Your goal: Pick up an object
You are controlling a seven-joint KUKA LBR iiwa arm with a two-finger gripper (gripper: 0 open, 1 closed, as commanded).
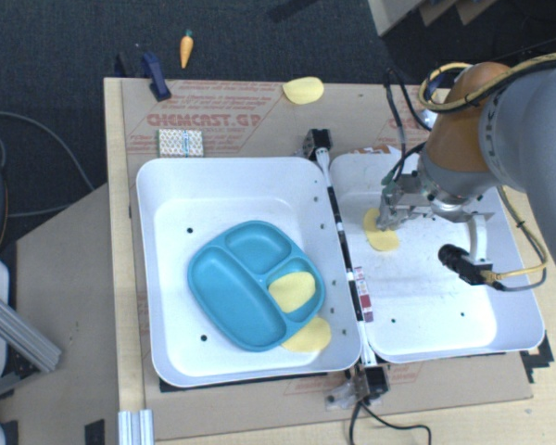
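Yellow shows in several places across the counter (213, 109); a flat yellow piece (382, 233) lies in the right bin (426, 336), close to its left wall, and the tool (390, 213) sits low over it, touching or nearly touching its upper edge; whether the tool is apart or together I cannot tell, since the wrist hides that part from above. Grey with an orange band, the arm (500, 109) reaches in from the right, with black cable looping around the wrist; a dark fitting (463, 261) hangs off it just over the right bin's floor.

In the left bin (167, 202) rests a blue divided plate (244, 281), set at a slant; a yellow lump (292, 290) sits in its smaller compartment at the right; another yellow piece (308, 336) lies on the bin floor, tucked against the plate's lower right rim. Beyond the bins, on the counter's far edge, lies one more yellow lump (303, 90); a dark blue object (155, 75) lies at the far left corner; a small toy carrot (186, 49) rests on the dark floor past it; a small patterned packet (181, 142) lies on the counter just above the left bin.
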